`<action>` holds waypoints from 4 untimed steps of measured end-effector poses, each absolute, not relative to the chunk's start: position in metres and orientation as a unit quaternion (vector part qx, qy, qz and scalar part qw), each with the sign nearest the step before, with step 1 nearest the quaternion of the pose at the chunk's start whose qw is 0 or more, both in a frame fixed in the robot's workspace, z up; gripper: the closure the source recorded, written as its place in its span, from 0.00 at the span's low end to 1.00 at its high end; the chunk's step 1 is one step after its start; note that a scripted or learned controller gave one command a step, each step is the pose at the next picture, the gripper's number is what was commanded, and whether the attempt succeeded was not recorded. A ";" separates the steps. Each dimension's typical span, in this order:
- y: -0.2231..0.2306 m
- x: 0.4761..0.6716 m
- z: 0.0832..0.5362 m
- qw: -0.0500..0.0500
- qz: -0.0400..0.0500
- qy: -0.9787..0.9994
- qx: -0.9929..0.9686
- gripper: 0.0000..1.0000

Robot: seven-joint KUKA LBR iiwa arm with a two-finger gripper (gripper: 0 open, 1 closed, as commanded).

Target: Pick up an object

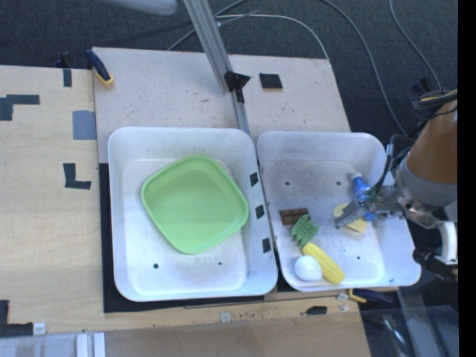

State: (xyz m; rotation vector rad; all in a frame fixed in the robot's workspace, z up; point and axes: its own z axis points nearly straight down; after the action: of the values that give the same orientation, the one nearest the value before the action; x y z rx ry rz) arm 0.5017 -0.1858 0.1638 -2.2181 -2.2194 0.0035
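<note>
The right bin (320,137) holds a brown block (293,216), a green ridged piece (303,230), a white ball (306,268) and a yellow corn-like piece (325,263), all near its front left. My gripper (351,216) reaches in from the right, low over the bin's right half. It sits directly on a pale yellow piece (358,227), which it partly hides. Whether that piece is gripped is not visible. A blue part (359,185) shows on the gripper body.
The left bin (134,143) holds a green square plate (195,203). A slanted metal pole (216,43) rises behind the bins. Cables (297,28) lie on the dark floor at the back. The grey arm with its orange band (437,151) stands at the right bin's right wall.
</note>
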 end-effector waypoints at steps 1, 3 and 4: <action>-0.185 0.499 0.122 0.002 0.001 -0.707 -0.707 0.00; -0.186 0.500 0.101 -0.002 -0.001 -0.707 -0.707 1.00; -0.192 0.495 0.147 -0.001 -0.001 -0.707 -0.707 1.00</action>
State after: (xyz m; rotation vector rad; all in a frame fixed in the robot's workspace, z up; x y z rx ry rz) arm 0.4945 -0.1918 0.1474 -2.2230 -2.2232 -0.0016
